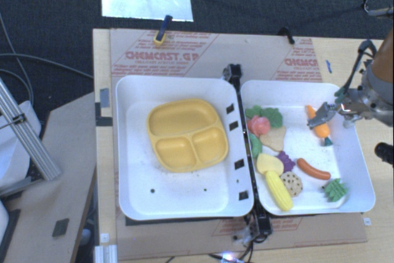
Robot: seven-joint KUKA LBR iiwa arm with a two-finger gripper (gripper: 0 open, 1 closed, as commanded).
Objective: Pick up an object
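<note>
My gripper (336, 114) reaches in from the right and hangs over the upper right part of the right bin (357, 157). An orange toy carrot (320, 125) with a green tip lies just left of and below it, close to the gripper's end. I cannot tell whether they touch. Other toy foods lie in the same bin: a red sausage (314, 169), a green leafy piece (335, 189), a corn cob (278, 190), a cookie (292, 183), purple grapes (286, 161) and a lettuce leaf (266, 114).
The left bin (132, 151) holds a yellow compartment plate (186, 135). A black divider with clips (241, 132) runs between the bins. Cardboard (184, 55) lies under both bins. A metal rail (24, 126) stands at the far left.
</note>
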